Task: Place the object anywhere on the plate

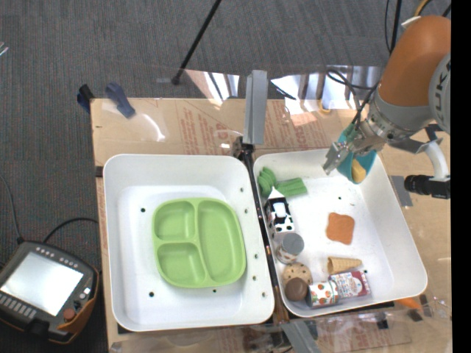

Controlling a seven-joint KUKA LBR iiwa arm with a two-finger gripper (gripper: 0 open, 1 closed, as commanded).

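A light green plate (199, 241) with three compartments lies in the left bin (121, 197). My gripper (347, 165) hangs over the far edge of the right bin (390, 197), well to the right of the plate. A small yellow object (358, 170) sits between its teal fingers, and the gripper is shut on it. Part of the yellow object is hidden by the finger.
The right bin holds a green toy (283, 186), a black-and-white piece (278, 213), a grey can (288, 245), a cookie (298, 274), an orange-brown slice (340, 228), a cone (344, 264) and a strawberry carton (338, 289). A grey post (255, 112) stands behind the bins.
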